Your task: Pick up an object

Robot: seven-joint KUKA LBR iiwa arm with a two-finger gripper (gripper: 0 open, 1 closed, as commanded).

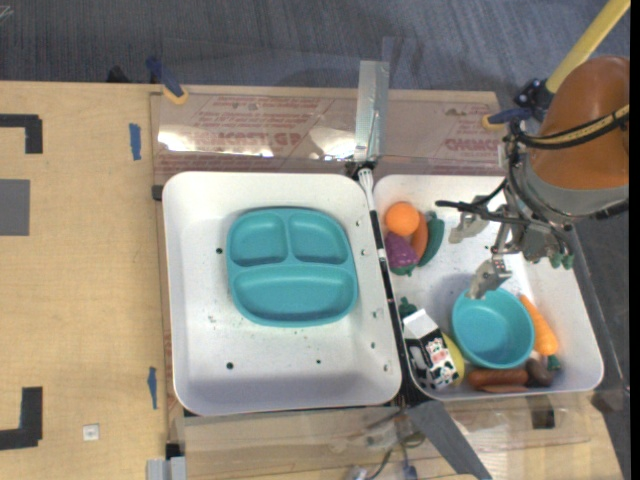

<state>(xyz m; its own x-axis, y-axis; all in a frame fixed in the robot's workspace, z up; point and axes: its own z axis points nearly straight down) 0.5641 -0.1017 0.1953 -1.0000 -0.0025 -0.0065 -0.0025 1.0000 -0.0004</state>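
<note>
One gripper point(487, 268) hangs just above the teal bowl's point(492, 330) upper rim; we judge its fingers spread, gripping nothing. We note an orange ball point(402, 218) left of the bowl.

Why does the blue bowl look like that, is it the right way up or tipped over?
Right way up. The blue bowl sits in the right bin with its round opening facing up, so you see inside it. Nothing shows inside.

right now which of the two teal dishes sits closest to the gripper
The round teal bowl in the right bin, just below the gripper. The other, a divided teal plate, lies in the left bin.
</note>
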